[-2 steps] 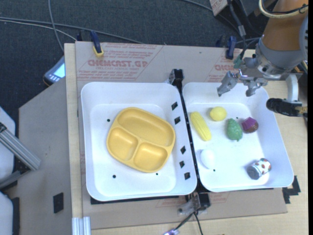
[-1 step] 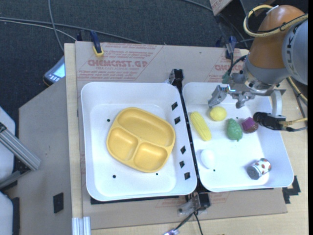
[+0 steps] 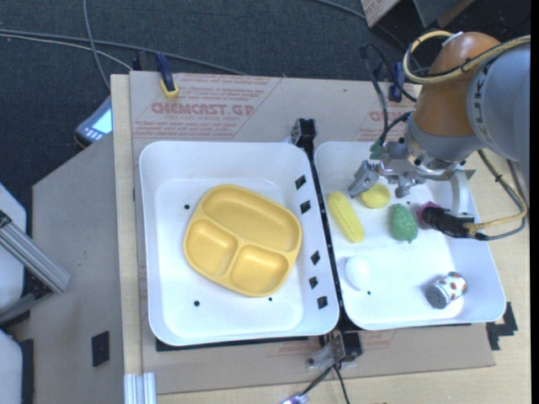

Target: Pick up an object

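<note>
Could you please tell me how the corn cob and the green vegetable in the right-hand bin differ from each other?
The corn cob is yellow, while the green vegetable is green. The corn cob is long and slim, whereas the green vegetable is shorter and rounder. The corn cob lies near the bin's left wall, and the green vegetable lies nearer the middle, close to a dark object. Both rest on the floor of the right bin, just below the gripper.

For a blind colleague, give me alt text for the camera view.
The gripper hangs over a lemon in the right bin, beside corn, a green toy, an egg. The left bin holds a yellow tray.
</note>
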You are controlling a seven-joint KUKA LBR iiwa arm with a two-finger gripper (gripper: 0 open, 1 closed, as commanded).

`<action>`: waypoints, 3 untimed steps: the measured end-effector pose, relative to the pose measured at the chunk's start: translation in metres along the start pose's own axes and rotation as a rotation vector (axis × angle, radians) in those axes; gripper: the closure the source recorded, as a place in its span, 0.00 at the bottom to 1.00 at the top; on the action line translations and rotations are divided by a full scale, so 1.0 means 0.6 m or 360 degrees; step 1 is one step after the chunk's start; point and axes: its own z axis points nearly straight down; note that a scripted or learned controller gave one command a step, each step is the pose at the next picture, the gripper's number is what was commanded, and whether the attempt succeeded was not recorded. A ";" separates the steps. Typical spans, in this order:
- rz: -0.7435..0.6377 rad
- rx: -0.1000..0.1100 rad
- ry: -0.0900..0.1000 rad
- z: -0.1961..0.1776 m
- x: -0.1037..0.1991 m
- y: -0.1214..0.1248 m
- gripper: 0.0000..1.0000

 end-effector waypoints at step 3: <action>-0.0002 -0.0024 -0.0005 -0.050 -0.001 0.017 1.00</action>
